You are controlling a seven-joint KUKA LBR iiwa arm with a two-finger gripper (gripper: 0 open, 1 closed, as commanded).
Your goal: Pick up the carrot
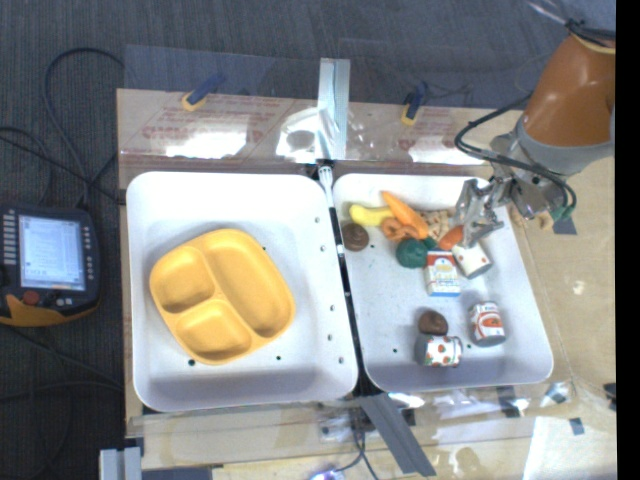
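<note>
The carrot (402, 213), an orange tapered piece, lies at the back of the right bin (520, 298) between a yellow banana-like toy (365, 213) and a green toy (410, 254). My gripper (476, 224) hangs over the back right part of that bin, to the right of the carrot and apart from it. Its two grey fingers point down with a gap between them and nothing held. A small orange-red piece (452, 236) lies just below and left of the fingertips.
The right bin also holds a brown round toy (355, 235), a small carton (443, 273), a white and red block (473, 260), a can (486, 323), another brown piece (432, 321) and a tipped can (440, 350). A yellow divided plate (220, 293) sits in the left bin (150, 198).
</note>
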